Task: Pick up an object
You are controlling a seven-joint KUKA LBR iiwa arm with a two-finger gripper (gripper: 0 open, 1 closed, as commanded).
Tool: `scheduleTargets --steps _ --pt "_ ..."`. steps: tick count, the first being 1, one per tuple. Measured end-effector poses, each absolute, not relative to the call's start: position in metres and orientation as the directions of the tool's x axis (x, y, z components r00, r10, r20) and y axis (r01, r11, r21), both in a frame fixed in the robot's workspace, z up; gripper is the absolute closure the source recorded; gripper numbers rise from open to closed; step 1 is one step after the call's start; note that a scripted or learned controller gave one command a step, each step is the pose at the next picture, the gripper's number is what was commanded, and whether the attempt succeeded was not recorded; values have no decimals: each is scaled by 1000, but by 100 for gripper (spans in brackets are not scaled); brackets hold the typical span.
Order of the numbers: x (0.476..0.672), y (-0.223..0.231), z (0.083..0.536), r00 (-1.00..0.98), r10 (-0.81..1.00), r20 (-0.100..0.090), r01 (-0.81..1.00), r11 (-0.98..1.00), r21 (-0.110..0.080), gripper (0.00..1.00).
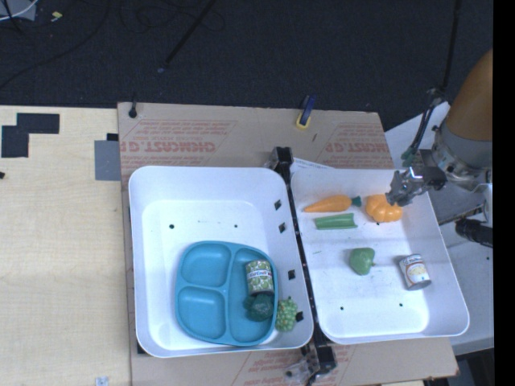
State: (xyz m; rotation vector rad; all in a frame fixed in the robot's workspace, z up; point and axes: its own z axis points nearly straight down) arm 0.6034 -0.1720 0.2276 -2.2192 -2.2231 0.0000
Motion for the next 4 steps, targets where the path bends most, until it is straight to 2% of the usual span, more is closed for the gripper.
scheduleTargets --steps 1,2,3,4 --pt "611 -118 218 -4 1000 2 1000 4 -3 100" --pt "609 -65 211 -3 1000 2 1000 3 -4 100" --pt "618 -7 216 -5 1000 3 1000 5 -2 100" --pt "607 10 226 -2 1000 1 1000 2 -4 100"
